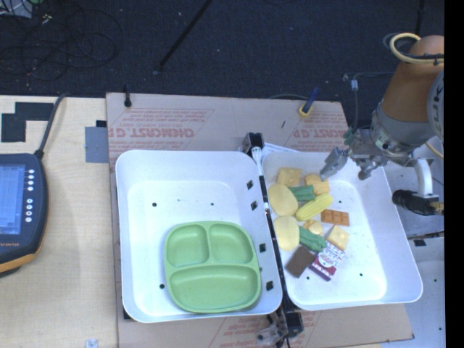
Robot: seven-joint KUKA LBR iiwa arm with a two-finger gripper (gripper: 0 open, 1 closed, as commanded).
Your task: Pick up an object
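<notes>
The worktop (pixel 181 125) is covered by a brown cardboard sheet with red print, and two shallow white bins sit on it side by side. The left bin (pixel 145 172) carries a green divided plate (pixel 212 267) with three compartments, lying in its lower right part. The right bin (pixel 384 267) holds a cluster of toy food gathered toward its left half: a yellow corn cob (pixel 314 208) lying at a slant, two pale yellow rounded pieces (pixel 283 199) and (pixel 287 232) close to the divider, a green piece (pixel 302 193) between the corn and the upper rounded piece, an orange waffle-like square (pixel 335 217), a yellow wedge (pixel 338 237), a small packet with a dark red label (pixel 328 260), and a brown slab (pixel 299 262) just beside it.

The grey arm (pixel 409 100) comes in at the right, above the far right corner of that bin. Its claw (pixel 349 164) hangs over the bin's upper rim, near the top of the cluster but apart from it. The two fingers stand spread, with nothing between them and nothing touched.

A pendant with a blue screen (pixel 18 205) lies at the left edge.
</notes>
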